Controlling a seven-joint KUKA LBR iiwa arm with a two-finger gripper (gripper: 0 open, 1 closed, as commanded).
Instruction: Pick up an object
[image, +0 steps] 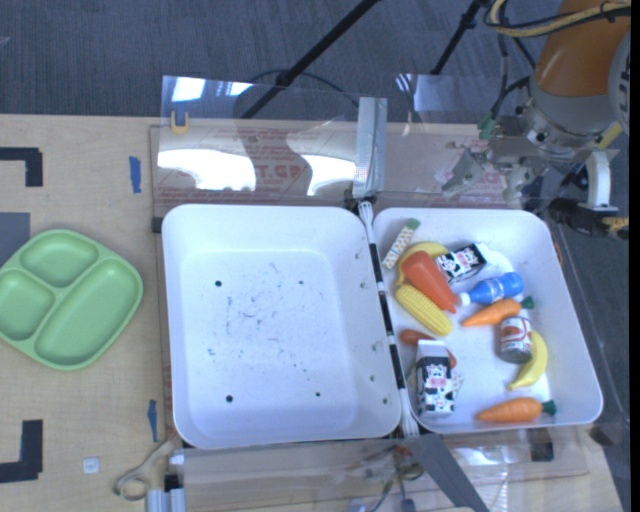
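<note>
- The arm's gripper (462, 172) hangs above the far edge of the right bin (572, 300), up near the clear back wall (300, 150).
- I cannot tell if it is open or shut, because that part is small and blurry. Nothing is seen held in it.
- All the toys to pick from sit in the right bin. There is a big carrot (428, 280), a corn cob (423, 309), a blue bottle (497, 288), a small can (514, 339), a banana (532, 364), and two cow-print cartons (435, 378).
- The left bin (270, 320) has only small dark marks on its floor.
- A green plate (66, 297) sits far off on the bench, well apart from the bins.
- The toys lie close together, some touching. The gripper could bump one toy while going for another and push both away.
- The carrot and the corn are round and smooth, so they could slip out.
- Toys by the bin's wall, like the banana, are hard to reach. The gripper could hit the wall.
- Aiming between two toys could mean closing on nothing.
</note>
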